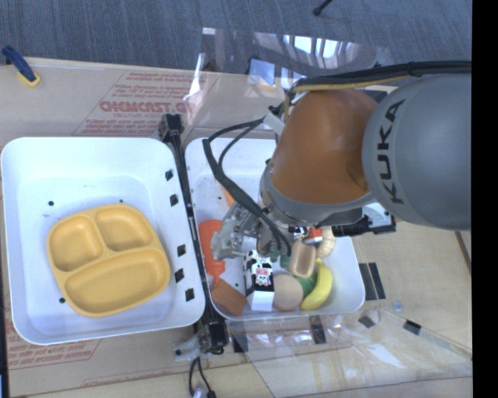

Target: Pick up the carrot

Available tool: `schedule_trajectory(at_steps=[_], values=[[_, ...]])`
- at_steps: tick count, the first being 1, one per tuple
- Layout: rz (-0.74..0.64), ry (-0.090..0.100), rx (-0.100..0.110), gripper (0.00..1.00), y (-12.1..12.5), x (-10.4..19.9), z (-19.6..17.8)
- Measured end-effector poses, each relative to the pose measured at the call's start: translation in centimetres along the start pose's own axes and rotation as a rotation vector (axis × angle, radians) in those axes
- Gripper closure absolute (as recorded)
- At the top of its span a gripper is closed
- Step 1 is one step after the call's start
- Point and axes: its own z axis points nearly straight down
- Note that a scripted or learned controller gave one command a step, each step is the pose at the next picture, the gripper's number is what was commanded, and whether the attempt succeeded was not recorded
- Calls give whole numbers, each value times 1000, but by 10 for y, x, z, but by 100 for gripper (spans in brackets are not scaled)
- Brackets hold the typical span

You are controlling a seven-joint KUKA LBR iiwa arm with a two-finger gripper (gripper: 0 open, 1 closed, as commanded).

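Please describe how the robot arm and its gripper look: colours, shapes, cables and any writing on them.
The arm is thick, rounded and grey, with black "KUKA" lettering on its side. Above the wrist sits a wide, glossy orange band. Black cables loop beside it. The gripper is small, metallic grey, with dark parts.

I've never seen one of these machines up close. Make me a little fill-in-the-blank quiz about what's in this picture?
1. The yellow divided tray lies in the ____ bin.
2. The tray has ____ compartments.
3. The banana lies in the ____ bin, among other toy foods.
4. The band above the arm's wrist is coloured ____.

Missing words: left; three; right; orange
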Motion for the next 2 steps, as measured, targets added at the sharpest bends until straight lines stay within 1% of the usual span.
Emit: schedule_trajectory(at_steps=[1, 2], values=[[504, 4, 4, 100, -38, -72, 24], [702, 4, 3, 100, 42, -136, 19]])
